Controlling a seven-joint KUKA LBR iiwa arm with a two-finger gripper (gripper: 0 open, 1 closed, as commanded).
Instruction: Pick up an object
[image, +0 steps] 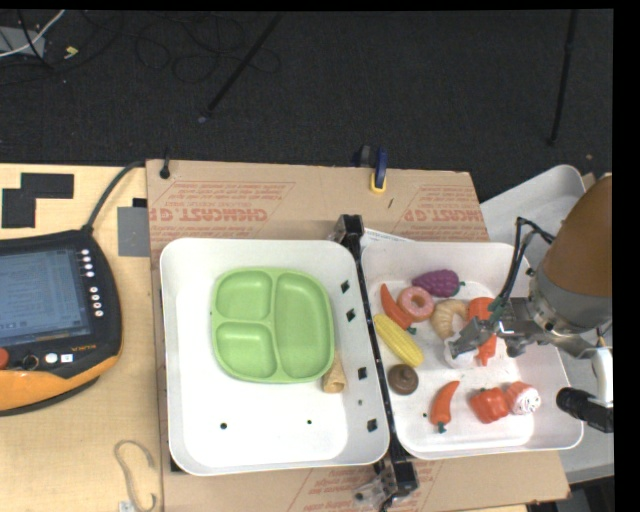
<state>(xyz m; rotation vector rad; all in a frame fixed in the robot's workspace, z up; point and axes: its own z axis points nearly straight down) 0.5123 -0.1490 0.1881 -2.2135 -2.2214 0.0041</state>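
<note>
The right bin (560, 435) holds several toy foods: purple grapes (436, 282), a pink donut (414, 301), a red chili (391, 305), yellow corn (398, 340), a beige pastry (447, 318), a brown donut (403, 378), a small red pepper (443, 403) and a red-and-white piece (502, 402). My gripper (478, 345) is low over the middle of this bin, reaching in from the right. An orange piece (480, 308) lies just behind it, and a small orange-red bit (489, 352) shows right at its tip. Whether that bit is held is unclear.
The left bin (190, 400) carries a green divided plate (272, 325), with a tan cone (334, 377) by its lower right corner. A black divider (365, 340) separates the bins. A teach pendant (50, 310) lies on the bench at far left.
</note>
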